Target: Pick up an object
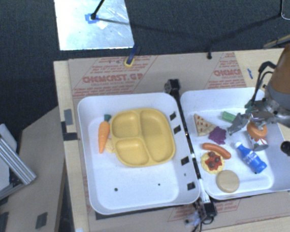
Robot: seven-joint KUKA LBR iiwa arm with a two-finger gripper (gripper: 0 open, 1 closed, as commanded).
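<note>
The gripper (252,123) is hovering low over the right bin (288,173), its jaws spread open around a small orange toy (258,130) that is sitting near the bin's right side, though nothing is showing that the jaws are pressing on it yet. That orange piece is looking like light, hard plastic play food, probably smooth and a bit slippery, so a firm squeeze across its rounded middle is seeming the safest hold; it should not crush. A blue bottle (251,157) is lying just beside it toward the front, close enough to get nudged or caught by a jaw. A green piece (229,115) is resting just left of the gripper, and a purple toy (218,134), a pizza slice (203,123), a sausage (216,150), a small round pizza (212,162) and a tan disc (227,181) are spreading across the rest of that bin, well clear of the grasp. The left bin (99,194) is carrying a yellow divided plate (137,137) with a carrot (103,135) beside it, both far from the work on the counter (191,65).
</note>
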